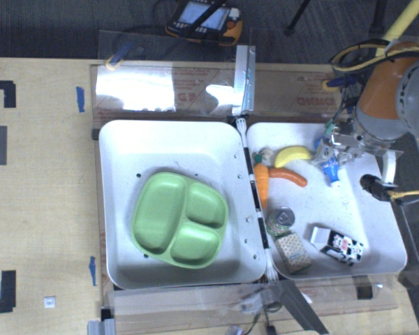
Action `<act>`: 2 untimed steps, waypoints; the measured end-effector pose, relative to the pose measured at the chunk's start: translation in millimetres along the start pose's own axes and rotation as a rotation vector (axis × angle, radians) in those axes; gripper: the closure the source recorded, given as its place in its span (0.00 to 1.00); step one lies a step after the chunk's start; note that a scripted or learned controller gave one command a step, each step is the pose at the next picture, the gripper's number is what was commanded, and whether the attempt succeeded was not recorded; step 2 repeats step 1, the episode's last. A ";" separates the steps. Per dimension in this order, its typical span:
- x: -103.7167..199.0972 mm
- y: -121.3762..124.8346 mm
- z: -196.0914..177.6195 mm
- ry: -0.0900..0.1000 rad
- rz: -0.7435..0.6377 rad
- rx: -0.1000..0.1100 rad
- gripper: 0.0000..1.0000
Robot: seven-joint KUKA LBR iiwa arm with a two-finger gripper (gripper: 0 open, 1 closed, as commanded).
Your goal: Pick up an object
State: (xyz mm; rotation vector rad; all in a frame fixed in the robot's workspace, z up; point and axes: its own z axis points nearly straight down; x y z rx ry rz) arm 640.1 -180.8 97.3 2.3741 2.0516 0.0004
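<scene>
I cannot tell the state of the gripper [333, 160]; it hangs over the right bin [377, 222], near the banana [293, 155] and carrot [262, 181]. These lie crowded together, so a grasp may slip or push them. The left bin [119, 145] holds a green divided plate [179, 219]. A wooden bench [42, 187] surrounds both.

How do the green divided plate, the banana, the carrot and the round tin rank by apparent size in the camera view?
1. green divided plate
2. carrot and banana, too alike to separate
3. round tin
</scene>
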 end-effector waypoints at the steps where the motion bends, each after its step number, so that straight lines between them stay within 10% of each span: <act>1: 54.4 -36.2 -86.4 0.002 0.036 0.002 1.00; 2: 54.4 -36.2 -86.4 0.002 0.036 0.002 1.00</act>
